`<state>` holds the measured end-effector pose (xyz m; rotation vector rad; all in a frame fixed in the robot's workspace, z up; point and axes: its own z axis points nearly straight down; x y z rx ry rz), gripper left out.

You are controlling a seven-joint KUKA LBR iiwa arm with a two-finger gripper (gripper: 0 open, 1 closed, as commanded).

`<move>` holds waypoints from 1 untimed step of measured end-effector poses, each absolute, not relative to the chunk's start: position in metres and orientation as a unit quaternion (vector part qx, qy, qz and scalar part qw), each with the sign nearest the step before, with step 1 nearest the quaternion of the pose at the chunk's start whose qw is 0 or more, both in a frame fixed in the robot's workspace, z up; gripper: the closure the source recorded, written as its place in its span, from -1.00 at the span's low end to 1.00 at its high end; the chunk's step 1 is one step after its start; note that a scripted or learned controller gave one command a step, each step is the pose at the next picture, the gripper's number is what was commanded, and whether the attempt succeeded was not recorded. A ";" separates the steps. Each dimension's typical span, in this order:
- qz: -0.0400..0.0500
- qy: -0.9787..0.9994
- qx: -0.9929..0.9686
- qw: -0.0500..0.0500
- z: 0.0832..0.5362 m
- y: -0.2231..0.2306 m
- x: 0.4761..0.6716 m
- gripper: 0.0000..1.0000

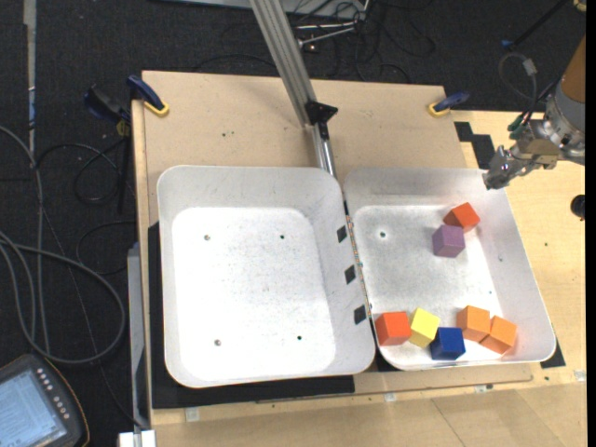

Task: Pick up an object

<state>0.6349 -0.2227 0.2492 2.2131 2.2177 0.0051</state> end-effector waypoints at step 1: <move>0.000 0.709 0.705 -0.001 0.241 -0.172 0.617 1.00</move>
